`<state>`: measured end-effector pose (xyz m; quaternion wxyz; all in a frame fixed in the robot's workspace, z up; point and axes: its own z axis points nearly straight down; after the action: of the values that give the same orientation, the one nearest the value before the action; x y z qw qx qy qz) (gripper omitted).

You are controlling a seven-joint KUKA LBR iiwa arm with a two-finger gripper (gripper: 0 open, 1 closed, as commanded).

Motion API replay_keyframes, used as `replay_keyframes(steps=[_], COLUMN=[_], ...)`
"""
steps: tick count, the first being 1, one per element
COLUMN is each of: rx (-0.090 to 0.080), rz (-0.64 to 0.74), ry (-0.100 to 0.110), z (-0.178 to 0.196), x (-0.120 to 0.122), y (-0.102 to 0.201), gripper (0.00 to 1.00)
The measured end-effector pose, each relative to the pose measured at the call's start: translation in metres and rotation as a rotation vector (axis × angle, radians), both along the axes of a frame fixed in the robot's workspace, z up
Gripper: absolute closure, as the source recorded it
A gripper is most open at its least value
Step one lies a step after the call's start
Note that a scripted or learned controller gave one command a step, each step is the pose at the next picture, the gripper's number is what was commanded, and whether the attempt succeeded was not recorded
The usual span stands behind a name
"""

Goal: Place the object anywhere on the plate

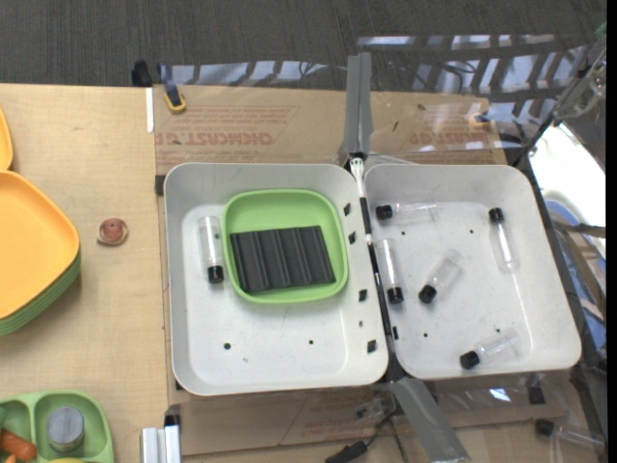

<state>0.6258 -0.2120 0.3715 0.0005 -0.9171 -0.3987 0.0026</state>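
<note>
A green square plate [285,208] sits in the left white bin [270,355], toward its back. A dark grey ribbed slab [284,258] lies flat on the plate, covering most of its front half. Beside the plate's left edge, on the bin floor, lies a clear vial with a black cap [209,249]. Several more clear vials with black caps are scattered in the right bin [540,355], among them one near the divider [388,270], one in the middle [441,276] and one at the front [490,348].
Stacked orange plates [29,249] lie on the wooden bench at far left, with a small red knob [113,231] next to them. A green compartment tray [48,432] is at the bottom left. Brown cardboard [251,138] lies behind the bins.
</note>
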Motion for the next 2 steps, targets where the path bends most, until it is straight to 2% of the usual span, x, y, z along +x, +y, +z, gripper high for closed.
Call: replay_keyframes(steps=[1, 2], rx=[0.0, 0.0], rz=[-0.071, -0.131], ry=[-0.001, -0.001], z=[0.0063, 0.0056], x=[0.0214, 0.025], y=[0.004, -0.0036], gripper=[0.0, 0.0])
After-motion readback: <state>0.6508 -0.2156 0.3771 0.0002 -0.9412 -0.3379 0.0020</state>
